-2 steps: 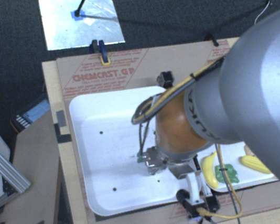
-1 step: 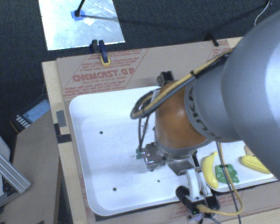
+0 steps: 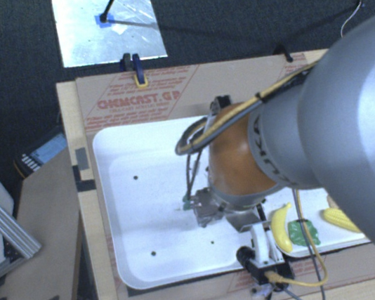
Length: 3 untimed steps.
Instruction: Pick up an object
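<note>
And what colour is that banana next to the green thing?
Yellow. The banana shows best in the camera view, beside the green thing.

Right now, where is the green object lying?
In the camera view, the green object lies in the right bin near its front edge, touching the right side of a yellow banana, with a second banana further right.

The arm (image 3: 351,104) looks like smooth, satin grey metal, its orange band (image 3: 235,155) glossy. Left of the gripper (image 3: 201,211), the white bin (image 3: 141,210) is smooth plastic; the yellow banana (image 3: 281,231) beside it shines like plastic.
</note>
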Tool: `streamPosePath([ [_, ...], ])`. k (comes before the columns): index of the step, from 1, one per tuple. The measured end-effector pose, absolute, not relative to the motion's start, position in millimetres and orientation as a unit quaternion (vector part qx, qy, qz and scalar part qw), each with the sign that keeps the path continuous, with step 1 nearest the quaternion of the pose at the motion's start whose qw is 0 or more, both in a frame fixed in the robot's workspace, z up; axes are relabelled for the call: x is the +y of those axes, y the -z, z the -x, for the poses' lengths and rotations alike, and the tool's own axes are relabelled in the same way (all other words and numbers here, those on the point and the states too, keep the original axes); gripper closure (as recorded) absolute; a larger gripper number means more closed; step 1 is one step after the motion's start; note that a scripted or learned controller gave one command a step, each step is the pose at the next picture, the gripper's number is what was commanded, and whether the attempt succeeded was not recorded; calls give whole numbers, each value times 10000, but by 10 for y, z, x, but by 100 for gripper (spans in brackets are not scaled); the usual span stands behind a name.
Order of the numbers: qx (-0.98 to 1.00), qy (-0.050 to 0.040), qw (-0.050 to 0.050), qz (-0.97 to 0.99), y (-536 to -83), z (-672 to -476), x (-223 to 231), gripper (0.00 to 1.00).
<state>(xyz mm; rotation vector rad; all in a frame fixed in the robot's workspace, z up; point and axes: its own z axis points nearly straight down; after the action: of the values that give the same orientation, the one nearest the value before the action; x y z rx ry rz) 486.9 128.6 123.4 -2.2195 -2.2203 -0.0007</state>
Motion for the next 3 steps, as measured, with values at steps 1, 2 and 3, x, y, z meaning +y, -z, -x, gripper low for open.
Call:
streamPosePath([
  [1, -7069, 8, 11, 7073, -1336, -4876, 1288, 100],
  [2, -7081, 3, -3, 7061, -829, -4866, 1460, 100],
  [3, -7066, 0, 1, 7076, -845, -4870, 1130, 100],
])
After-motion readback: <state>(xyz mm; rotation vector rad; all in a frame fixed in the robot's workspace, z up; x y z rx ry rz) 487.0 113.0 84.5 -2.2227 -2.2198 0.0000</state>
